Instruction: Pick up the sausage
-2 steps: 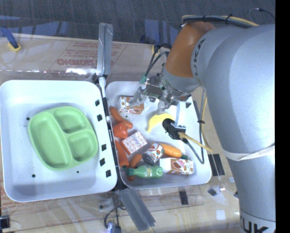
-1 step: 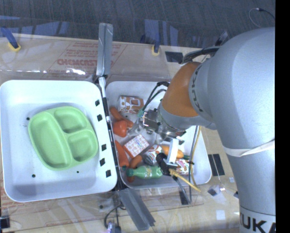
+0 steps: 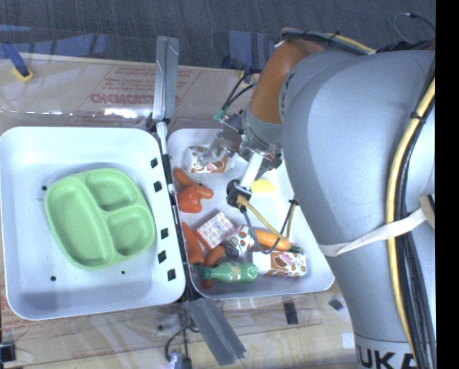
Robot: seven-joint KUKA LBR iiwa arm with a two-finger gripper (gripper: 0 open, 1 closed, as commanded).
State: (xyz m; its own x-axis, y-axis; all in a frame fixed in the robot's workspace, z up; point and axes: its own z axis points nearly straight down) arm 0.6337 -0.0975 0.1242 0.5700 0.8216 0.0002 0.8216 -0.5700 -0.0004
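The grey arm [image 3: 352, 167] reaches over the right bin [image 3: 315, 284], its end effector [image 3: 214, 154] low above a small carton [image 3: 200, 164] at the bin's far end, while a green divided plate [image 3: 98, 217] lies in the left bin [image 3: 29, 152].

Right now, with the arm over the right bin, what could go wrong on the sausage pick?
1. Lookalikes: the likely sausage lies against an orange-red piece, and a carrot is similar in colour, so the wrong item may get grabbed.
2. The sausage sits close to the bin wall, so the gripper could strike the wall coming down.
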